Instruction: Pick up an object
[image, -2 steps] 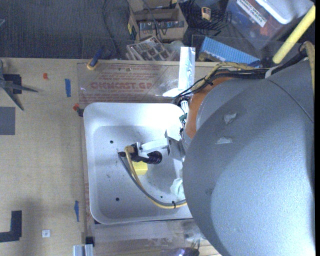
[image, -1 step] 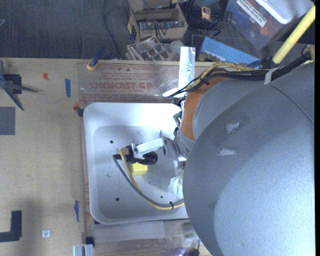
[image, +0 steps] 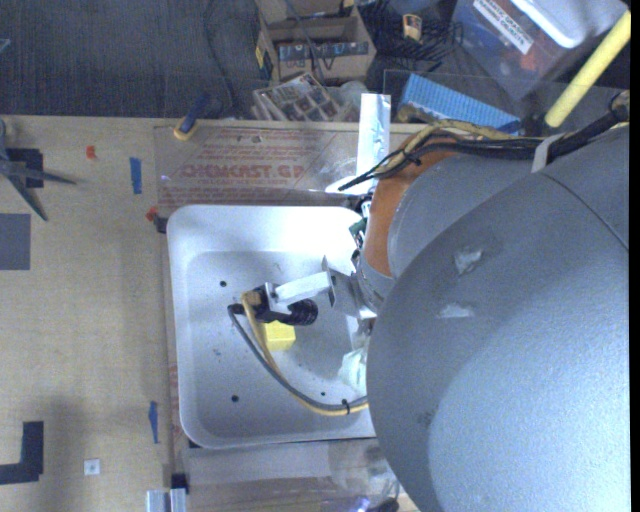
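Claw sits low over the right side of a white bin, mostly hidden under the arm, and I cannot tell whether it is spread or pressed together. Nothing can be seen held in it. The grey arm covers the right of the view, its orange band at the bin's far right corner. A small yellow block lies on the bin floor near its middle, left of the claw. A pale crumpled thing lies at the arm's edge.
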